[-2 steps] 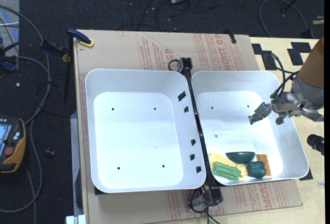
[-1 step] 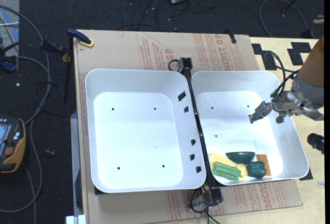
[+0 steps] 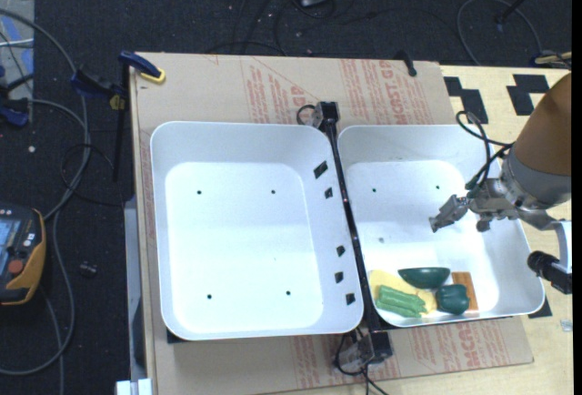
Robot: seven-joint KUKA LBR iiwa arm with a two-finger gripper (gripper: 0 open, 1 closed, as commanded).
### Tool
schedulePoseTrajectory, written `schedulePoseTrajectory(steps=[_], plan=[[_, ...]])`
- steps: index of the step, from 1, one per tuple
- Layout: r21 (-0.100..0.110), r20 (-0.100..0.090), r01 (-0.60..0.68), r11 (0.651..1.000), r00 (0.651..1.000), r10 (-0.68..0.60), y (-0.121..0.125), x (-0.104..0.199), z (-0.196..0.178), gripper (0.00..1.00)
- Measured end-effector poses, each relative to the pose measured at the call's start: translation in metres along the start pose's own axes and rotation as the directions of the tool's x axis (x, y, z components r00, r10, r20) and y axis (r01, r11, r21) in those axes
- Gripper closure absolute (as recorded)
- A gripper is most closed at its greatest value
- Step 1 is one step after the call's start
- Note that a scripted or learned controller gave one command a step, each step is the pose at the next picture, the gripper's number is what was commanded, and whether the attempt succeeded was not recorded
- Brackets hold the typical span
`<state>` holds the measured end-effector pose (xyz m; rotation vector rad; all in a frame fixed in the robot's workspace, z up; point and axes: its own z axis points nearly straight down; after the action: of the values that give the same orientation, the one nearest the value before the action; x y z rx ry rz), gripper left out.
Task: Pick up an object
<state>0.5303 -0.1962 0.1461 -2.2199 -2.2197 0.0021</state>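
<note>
- At your far left, the left bin (image 3: 241,234) sits on the cardboard-covered bench (image 3: 273,84), its rim touching the right bin (image 3: 400,147) along a dark seam.
- In the right bin's near corner you see a cluster: a yellow flat piece (image 3: 386,280), a light green ridged object (image 3: 401,301), a dark green bowl-shaped object (image 3: 424,276), a teal chunk (image 3: 452,298) and an orange block (image 3: 464,282), all close together.
- Above that cluster, well apart from it, the gripper (image 3: 455,211) hangs over the bin floor; you cannot tell from here whether its fingers are apart or together.
- Nothing shows between them.
</note>
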Motion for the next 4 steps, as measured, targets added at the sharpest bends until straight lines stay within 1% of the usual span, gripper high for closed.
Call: schedulePoseTrajectory(steps=[1,2,3,4], plan=[[0.001,0.000,0.000,1.000,1.000,0.000,-0.001,0.000,0.052,0.00],[-0.003,0.001,0.000,1.000,1.000,0.000,0.000,0.000,0.040,1.00],[-0.005,0.001,0.001,1.000,1.000,-0.001,-0.001,0.007,-0.005,1.00],[-0.008,0.002,0.000,1.000,1.000,0.000,-0.002,0.002,-0.066,1.00]])
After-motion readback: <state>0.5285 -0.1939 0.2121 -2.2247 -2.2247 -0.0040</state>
